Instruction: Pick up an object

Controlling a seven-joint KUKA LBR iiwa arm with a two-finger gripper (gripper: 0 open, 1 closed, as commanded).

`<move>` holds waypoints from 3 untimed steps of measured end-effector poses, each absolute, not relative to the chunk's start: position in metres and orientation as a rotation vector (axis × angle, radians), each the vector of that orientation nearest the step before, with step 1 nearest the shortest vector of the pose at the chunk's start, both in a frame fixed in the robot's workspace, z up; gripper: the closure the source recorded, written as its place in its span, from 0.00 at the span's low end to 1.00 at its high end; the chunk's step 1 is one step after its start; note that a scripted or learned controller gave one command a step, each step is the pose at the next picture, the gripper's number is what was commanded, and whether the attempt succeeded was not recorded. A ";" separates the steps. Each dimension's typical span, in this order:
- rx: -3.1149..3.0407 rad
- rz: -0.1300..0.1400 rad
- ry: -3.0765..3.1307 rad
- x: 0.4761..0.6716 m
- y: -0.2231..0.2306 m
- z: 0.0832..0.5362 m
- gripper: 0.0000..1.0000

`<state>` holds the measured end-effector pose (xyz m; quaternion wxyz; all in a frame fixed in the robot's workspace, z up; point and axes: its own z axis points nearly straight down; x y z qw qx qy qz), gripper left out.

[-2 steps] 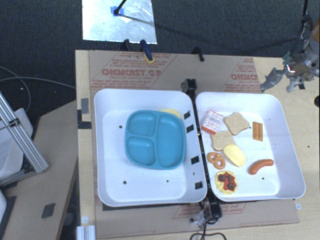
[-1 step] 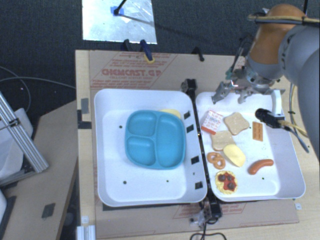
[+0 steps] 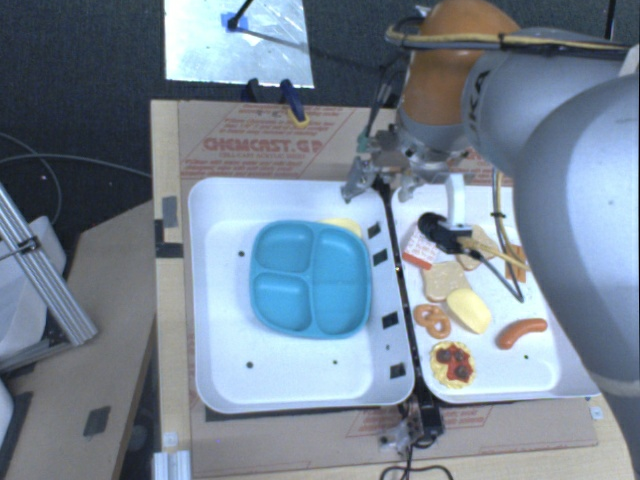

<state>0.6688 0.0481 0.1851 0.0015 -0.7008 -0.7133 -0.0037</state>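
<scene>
A cardboard-covered bench (image 3: 270, 138) on dark carpet holds two white bins, the left bin (image 3: 215, 268) with a blue divided plate (image 3: 308, 278), the right bin (image 3: 530, 368) with toy food like a sausage (image 3: 522, 332), while the gripper (image 3: 385, 173) hovers at the bins' far edge, grip impossible to tell.

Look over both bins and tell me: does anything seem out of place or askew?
One thing stands out: a yellow item in the left bin lies mostly hidden behind the far rim of the blue divided plate, apart from the toy foods heaped in the right bin. The plate itself sits flat.
</scene>
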 end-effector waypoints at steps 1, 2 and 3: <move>-2.205 -0.007 -2.233 0.666 0.135 0.166 0.00; -2.206 -0.016 -2.236 0.635 0.230 0.229 0.00; -2.225 0.009 -2.216 0.661 0.170 0.151 0.00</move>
